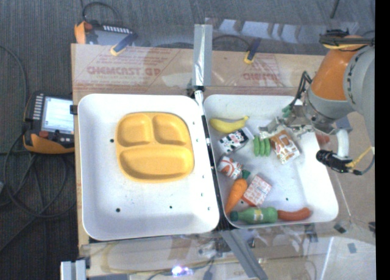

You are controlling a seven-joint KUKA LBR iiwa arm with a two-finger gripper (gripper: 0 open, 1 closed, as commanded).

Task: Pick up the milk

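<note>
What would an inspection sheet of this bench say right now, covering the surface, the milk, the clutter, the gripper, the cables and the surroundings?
Surface: two white bins side by side; left bin bears a yellow divided tray.
Job's things: cow-patterned milk carton lies in the right bin, below the banana, not held.
Clutter: green pea pods, orange snack packet, carrot, red box, green bottle, red sausage, small red-and-white can.
Gripper: gripper low over the right bin's upper part, near the snack packet; finger state unclear.
Cables: several on the floor, left and top.
Surroundings: handheld pendant left of the bench; grey carpet.
</note>
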